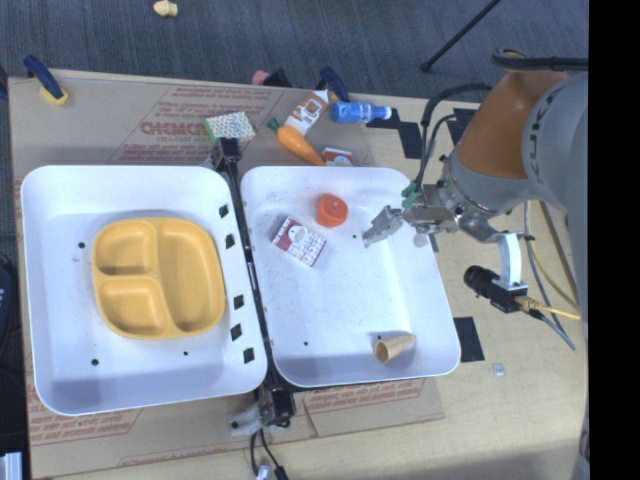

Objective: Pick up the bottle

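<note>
1. the end effector [383, 225] hangs over the right-hand bin [430, 318], near its right wall, with its grey fingers reaching left; they look spread apart with nothing between them.
2. the arm [520, 133], grey with an orange band, comes in from the right of the end effector, trailing cables over the surface [150, 118].
3. the bottle [358, 113], blue with a pale cap, lies on its side on the surface, up and slightly left of the end effector, outside the bins and well apart from the fingers.
4. just left of the bottle lie a small white and orange carton [308, 111] and an orange carrot-like piece [298, 145], both beyond the bin's far rim.
5. inside the same bin, just left of the end effector, sits a round orange-red thing [332, 209]; further left lies a red and white packet [299, 241].
6. below the end effector, near the bin's front rim, lies a tan cone [393, 346].
7. far to the left, the other bin [40, 298] holds a yellow divided tray [158, 277].
8. the surface is brown cardboard with red printing, laid under both bins; a small patterned block [229, 126] rests on it above the gap between the bins, and a blue clamp [44, 78] grips its far left corner.
9. beyond the surface the floor [120, 28] is dark grey carpet, with a small yellow scrap [165, 8] lying on it and a thin dark pole [478, 20] slanting across up and to the right of the end effector.
</note>
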You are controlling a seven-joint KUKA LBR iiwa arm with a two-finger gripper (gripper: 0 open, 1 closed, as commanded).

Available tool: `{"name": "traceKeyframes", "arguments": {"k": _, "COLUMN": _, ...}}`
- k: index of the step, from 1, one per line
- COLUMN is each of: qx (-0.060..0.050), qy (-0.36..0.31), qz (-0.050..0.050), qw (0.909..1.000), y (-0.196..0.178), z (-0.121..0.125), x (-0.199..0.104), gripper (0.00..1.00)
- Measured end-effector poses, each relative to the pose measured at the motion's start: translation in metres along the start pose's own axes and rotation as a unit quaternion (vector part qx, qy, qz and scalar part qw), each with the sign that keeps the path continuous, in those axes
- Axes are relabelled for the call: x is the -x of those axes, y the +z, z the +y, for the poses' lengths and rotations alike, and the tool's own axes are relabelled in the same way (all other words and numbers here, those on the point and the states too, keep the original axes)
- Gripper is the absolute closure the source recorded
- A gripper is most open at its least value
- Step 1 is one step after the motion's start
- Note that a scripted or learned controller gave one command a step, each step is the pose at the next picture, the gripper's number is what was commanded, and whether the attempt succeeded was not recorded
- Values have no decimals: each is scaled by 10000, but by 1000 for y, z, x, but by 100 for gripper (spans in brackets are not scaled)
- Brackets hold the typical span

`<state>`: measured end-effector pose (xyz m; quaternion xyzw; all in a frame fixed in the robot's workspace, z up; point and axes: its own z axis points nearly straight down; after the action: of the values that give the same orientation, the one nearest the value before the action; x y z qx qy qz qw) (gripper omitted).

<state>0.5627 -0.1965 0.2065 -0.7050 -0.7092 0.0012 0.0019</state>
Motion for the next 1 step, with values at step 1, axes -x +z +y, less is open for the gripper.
{"name": "traceKeyframes", "arguments": {"k": 1, "qx": 7, "qy": 1811, "qz": 5, "qw": 9835, "y": 103, "z": 31, "x": -32, "gripper": 0}}
